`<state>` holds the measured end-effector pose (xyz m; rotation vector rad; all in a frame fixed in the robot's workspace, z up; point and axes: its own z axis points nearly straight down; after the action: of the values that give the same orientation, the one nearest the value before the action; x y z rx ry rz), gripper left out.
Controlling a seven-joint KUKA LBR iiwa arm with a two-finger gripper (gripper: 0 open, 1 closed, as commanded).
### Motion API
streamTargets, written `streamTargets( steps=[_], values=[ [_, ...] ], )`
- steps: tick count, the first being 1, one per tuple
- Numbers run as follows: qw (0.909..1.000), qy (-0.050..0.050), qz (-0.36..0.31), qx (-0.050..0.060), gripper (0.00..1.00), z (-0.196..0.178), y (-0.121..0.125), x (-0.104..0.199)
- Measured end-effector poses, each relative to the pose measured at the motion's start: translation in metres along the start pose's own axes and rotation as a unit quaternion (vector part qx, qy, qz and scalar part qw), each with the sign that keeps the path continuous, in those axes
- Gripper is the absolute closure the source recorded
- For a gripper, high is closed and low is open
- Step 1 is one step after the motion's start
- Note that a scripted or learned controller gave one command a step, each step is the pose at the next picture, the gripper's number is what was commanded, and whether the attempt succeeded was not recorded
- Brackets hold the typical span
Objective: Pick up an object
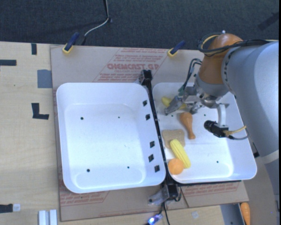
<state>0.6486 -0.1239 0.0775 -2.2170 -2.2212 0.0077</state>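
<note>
Orange ball (pixel 175 167) lies in right bin (pixel 234 170); pincer (pixel 174 108) state unclear; cardboard (pixel 126 64) lettering unreadable.

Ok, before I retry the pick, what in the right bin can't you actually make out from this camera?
- Gripper: its fingers blur into the clutter, so open or shut is unclear.
- Small yellow object: partly covered by the gripper; identity unclear.
- Tan slice: the corn cob lies across its lower part.
- Right bin: its upper right corner is hidden under the arm.
- Orange ball: sits against the bin wall; contact too small to judge.
</note>
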Motion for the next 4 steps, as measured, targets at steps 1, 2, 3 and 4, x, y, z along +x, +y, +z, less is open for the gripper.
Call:
streamTargets(
  steps=[1,2,3,4],
  values=[
    [1.0,0.0,0.0,-0.003,1.0,-0.018,0.003,0.0],
    [1.0,0.001,-0.002,-0.006,1.0,-0.139,-0.021,0.056],
    [1.0,0.001,-0.001,-0.002,1.0,-0.142,-0.021,0.054],
    [1.0,0.001,-0.002,-0.002,1.0,-0.151,-0.021,0.054]
  ],
)
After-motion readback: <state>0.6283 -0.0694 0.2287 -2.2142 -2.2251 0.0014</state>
